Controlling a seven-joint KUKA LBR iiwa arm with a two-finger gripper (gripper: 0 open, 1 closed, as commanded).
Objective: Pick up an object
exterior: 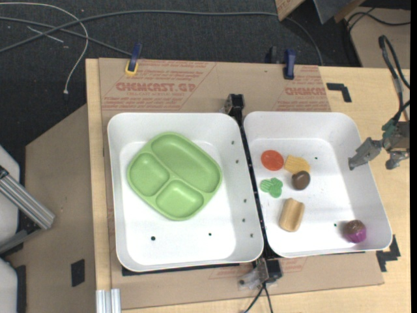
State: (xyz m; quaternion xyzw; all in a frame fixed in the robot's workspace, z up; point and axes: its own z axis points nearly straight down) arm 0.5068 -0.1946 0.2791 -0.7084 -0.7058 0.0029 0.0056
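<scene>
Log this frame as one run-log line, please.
gripper: at right bin's right rim, holding nothing | six small items in right bin | green tray in left bin

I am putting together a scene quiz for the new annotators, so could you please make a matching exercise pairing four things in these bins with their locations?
Things:
1. green divided plate
2. purple toy
3. orange-red round toy
4. tan cylinder-shaped toy

Places:
A. near right corner of the right bin
B. in the left bin
C. right bin, left part, nearer the front edge
D. right bin, left part, farthest back of the toys there

Pairs: 1-B, 2-A, 3-D, 4-C
</scene>
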